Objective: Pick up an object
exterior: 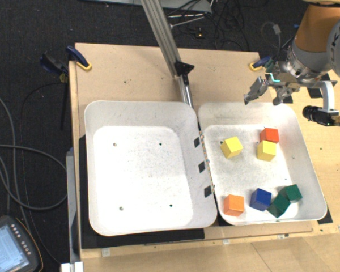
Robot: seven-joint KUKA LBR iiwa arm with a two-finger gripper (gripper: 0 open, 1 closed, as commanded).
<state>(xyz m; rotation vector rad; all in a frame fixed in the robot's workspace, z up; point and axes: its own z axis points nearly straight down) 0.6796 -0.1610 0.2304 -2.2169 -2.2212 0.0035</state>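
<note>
Orange cube (233, 204), blue cube (260, 199), two green cubes (285, 199) sit nearest me, along right bin's (309, 169) front wall. Yellow cube (232, 147) mid-bin, turned diagonal; being a cube, no long axis. Second yellow (266, 151) touches red-orange block (270, 135). I read gripper (268, 89) as spread, nothing between fingers, hanging over bin's far rim, likely parked pre-descent. Left bin (96, 152) beside.

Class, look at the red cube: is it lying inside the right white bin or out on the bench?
Inside. The red cube rests on the floor of the right white bin, within its rim, touching a yellow cube.
</note>
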